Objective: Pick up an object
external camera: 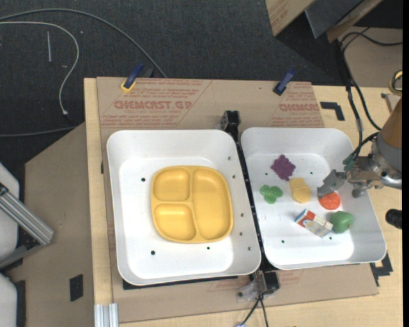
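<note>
In right bin, carton (pixel 314 223) lying diagonally

A dark grey carpeted floor (pixel 192 38) is seen along the top and left, with a thin white cable (pixel 67 70) looped across it. The bench top is covered by a brown cardboard sheet (pixel 204 102) printed in red, which is held at its far edge by two blue clamps (pixel 133 76). A cardboard box (pixel 287 13) is placed at the upper right. An aluminium rail (pixel 22 214) is seen at the left edge.
</note>
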Motion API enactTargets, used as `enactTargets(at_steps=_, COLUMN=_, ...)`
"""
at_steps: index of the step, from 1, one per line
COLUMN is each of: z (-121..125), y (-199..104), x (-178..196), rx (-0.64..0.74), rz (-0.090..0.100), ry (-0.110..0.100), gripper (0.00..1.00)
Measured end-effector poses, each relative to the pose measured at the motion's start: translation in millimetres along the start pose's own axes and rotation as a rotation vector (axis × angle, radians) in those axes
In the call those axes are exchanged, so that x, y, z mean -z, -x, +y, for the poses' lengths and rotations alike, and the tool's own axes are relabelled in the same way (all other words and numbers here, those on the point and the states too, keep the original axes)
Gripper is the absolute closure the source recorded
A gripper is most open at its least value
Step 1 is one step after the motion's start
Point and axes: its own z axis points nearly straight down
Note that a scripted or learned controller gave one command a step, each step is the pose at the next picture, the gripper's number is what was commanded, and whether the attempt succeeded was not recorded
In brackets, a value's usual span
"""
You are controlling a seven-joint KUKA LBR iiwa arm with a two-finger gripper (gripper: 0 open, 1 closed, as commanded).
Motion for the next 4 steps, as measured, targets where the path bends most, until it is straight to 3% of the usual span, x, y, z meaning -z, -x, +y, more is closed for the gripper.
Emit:
enactTargets(at_steps=1, z=3.2, y=-0.4, x=7.0, rx=0.004, rz=-0.003, ry=0.014, gripper=0.0)
enactTargets(at_steps=3, z=12.9, y=1.0, x=-102.2, rx=0.004, rz=-0.001, ry=0.009, gripper=0.0)
enactTargets(at_steps=4, z=14.4, y=1.4, x=-87.7, rx=0.004, rz=-0.003, ry=0.015, gripper=1.0)
